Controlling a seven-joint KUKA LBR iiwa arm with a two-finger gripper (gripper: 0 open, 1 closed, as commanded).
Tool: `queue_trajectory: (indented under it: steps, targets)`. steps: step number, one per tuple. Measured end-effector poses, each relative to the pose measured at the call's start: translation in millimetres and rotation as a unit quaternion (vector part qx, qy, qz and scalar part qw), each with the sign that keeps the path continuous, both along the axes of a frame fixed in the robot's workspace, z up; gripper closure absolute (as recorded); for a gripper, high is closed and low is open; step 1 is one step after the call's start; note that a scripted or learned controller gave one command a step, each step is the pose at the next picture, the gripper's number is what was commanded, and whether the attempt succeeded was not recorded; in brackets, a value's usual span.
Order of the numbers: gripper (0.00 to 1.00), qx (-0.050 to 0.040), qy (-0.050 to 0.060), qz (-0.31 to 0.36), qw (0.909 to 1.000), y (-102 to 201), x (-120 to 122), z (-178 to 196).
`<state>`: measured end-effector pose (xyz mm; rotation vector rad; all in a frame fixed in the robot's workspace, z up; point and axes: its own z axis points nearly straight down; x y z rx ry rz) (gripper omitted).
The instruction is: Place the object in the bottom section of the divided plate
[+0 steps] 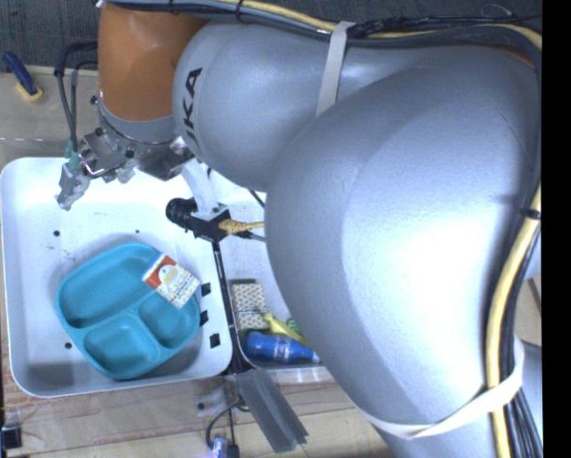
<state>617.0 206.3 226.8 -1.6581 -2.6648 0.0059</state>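
The arm (pixel 381 179) reaches in from the right, bulking over the right bin (pixel 257 363), with its orange band (pixel 137 46) above the left bin (pixel 23 256). The gripper (pixel 73 185) hangs over that bin's upper left corner, apart from the plate; whether it is released or clenched cannot be told. A small packet (pixel 172 281) lies in the upper right section of the blue divided plate (pixel 95 303).
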Motion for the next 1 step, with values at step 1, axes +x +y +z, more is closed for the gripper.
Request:
queue_trajectory:
  steps: [1]
  targets:
    - [0.00,0.0006,-0.002,0.022,0.9998,-23.5,-79.8,130.4]
